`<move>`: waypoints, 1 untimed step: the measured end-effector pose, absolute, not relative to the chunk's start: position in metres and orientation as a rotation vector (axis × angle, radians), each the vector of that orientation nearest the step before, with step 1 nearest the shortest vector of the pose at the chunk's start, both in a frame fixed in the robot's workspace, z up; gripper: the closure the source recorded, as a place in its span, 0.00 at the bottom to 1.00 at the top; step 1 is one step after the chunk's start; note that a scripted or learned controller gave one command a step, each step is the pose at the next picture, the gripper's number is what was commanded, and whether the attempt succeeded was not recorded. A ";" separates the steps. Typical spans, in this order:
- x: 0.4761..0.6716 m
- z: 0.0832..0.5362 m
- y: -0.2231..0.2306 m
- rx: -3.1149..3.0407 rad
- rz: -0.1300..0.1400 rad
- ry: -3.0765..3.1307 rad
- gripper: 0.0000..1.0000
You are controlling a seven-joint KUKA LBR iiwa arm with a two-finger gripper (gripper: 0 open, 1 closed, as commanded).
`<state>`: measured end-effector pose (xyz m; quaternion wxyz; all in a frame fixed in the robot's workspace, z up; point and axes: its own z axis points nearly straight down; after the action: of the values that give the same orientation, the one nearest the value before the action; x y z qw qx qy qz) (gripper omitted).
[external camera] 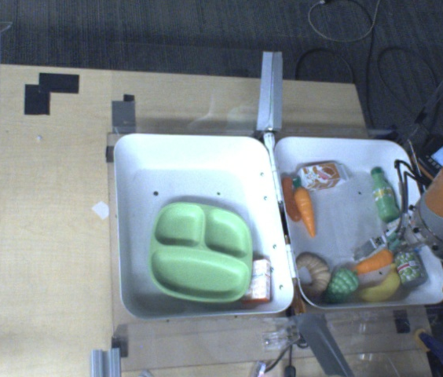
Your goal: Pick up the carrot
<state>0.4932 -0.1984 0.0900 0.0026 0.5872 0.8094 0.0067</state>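
I see the carrot (305, 210) lying near the right bin's (339, 149) left wall, untouched. I cannot tell the end effector (390, 238) state. Step in hand: approach. Next, I judge it must travel left and align overhead.

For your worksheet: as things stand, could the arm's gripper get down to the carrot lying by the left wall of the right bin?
Probably yes. The carrot lies uncovered, with bare floor on its right. The bin wall and a red item close on its left may crowd one finger.
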 end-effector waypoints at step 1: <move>0.496 0.102 -0.199 1.834 0.023 2.531 1.00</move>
<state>0.4961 -0.1989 0.1019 0.0078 0.5868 0.8097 0.0072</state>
